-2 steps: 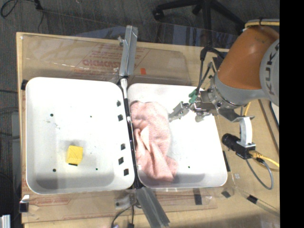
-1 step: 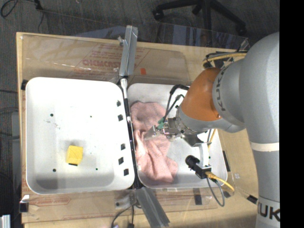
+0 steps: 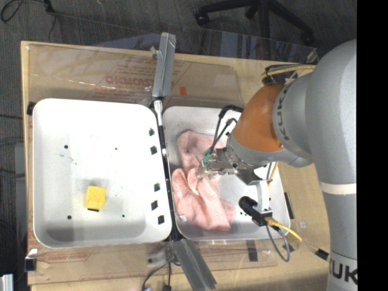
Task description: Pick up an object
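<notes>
Item: crumpled pink cloth (image 3: pixel 197 190), right-hand white bin (image 3: pixel 182 117); two-finger gripper (image 3: pixel 206 165) upon it.
We cannot tell its grasp state. We would pinch a raised fold, then lift straight; bin walls crowd close. Small yellow block (image 3: pixel 95 197) lies apart in the left white bin (image 3: pixel 91 111).

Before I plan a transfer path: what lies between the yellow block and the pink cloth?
In the camera view, bare white floor of the left bin, then the metal divider between the bins, separates the yellow block from the pink cloth.
</notes>
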### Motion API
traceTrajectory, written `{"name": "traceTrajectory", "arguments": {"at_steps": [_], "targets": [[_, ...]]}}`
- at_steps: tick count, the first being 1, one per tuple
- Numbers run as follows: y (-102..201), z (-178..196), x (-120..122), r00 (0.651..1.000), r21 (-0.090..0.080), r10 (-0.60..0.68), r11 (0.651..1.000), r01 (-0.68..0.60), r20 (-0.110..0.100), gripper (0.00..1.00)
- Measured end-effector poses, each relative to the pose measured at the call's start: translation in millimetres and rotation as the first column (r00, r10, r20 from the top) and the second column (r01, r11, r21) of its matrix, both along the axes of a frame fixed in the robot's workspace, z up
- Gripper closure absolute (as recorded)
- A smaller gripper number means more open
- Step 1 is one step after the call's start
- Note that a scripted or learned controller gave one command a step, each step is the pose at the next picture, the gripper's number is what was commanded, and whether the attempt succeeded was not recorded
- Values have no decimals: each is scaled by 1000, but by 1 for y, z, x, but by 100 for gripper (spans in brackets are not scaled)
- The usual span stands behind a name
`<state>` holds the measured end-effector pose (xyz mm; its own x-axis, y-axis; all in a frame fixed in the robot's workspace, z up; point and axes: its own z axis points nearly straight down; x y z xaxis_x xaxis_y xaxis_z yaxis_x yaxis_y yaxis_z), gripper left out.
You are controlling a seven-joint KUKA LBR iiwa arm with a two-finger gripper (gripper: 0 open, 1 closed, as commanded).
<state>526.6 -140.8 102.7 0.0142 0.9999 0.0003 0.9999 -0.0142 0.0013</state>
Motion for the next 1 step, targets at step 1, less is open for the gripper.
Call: {"name": "traceTrajectory", "arguments": {"at_steps": [1], "targets": [[51,110,21,928,-1,373,928,-373,-1,100]]}}
